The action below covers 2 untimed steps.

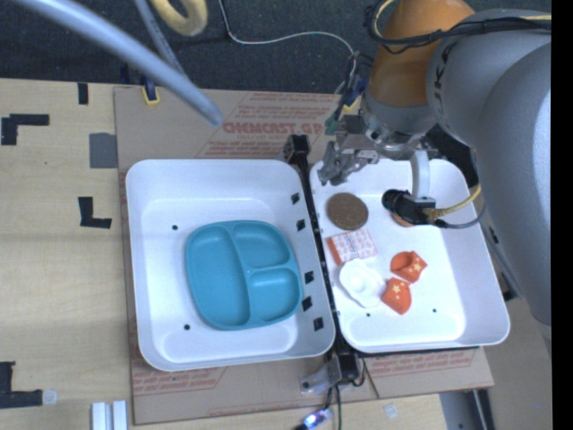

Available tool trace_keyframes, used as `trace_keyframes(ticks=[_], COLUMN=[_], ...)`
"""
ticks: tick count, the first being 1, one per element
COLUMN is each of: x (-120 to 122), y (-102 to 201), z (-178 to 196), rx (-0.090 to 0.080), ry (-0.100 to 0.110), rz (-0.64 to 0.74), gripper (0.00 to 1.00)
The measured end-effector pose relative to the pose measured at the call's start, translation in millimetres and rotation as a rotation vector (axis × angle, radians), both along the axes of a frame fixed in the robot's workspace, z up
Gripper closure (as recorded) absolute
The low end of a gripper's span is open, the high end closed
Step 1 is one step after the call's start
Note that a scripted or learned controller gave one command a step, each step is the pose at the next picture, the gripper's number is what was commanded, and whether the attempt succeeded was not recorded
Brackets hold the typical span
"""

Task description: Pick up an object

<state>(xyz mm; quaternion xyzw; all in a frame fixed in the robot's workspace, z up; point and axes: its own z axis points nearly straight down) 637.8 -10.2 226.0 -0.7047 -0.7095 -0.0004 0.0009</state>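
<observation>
Here the jaws point(338, 170) hang over the right bin point(466, 325) near its twelve o'clock edge, just above a round brown cookie point(346, 210); I cannot tell whether they are open or closed. Below the cookie, toward six o'clock, lie a red-and-white packet point(350, 244), a white lump point(360, 280) and two red pieces point(403, 280). At nine o'clock, the left bin point(148, 240) holds a blue divided plate point(242, 272)
</observation>
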Motion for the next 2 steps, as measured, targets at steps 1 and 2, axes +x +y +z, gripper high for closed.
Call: trace_keyframes(ticks=[1,2], x=[-4.4,-12.9], y=[57.8,111.7], z=[-11.3,-17.8], rx=[-0.001,-0.001], ry=[0.002,0.003], rz=[0.000,0.000], gripper=[1.00,1.00])
